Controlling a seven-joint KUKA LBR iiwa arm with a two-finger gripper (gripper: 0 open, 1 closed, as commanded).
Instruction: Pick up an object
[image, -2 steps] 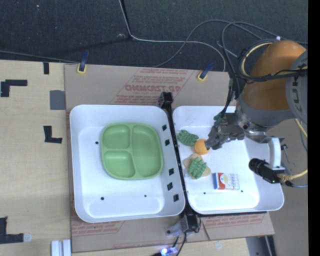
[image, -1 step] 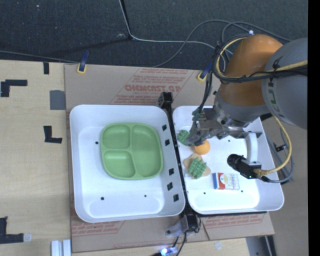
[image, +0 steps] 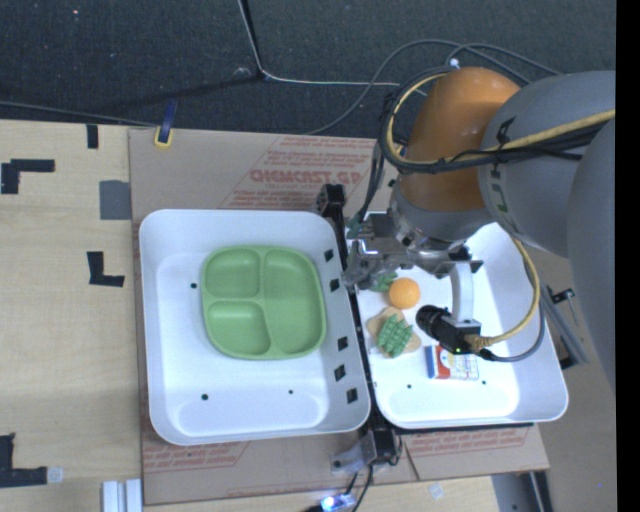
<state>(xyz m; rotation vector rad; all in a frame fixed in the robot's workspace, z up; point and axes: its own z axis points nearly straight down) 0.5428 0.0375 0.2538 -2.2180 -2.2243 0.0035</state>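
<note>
Three items crowd the gripper (image: 372, 268): orange ball (image: 404, 293), green toy (image: 396, 334), card (image: 456, 364).

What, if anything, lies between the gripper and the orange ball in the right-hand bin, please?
Nothing visible does. The gripper hangs at the right bin's left wall, and the orange ball lies just beside it with bare white floor between them. The green toy sits past the ball.

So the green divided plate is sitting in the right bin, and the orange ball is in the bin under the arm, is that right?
Not quite. The camera view shows the green divided plate in the left bin, not the right one. The rest holds: the orange ball lies in the right bin, under the arm.
</note>
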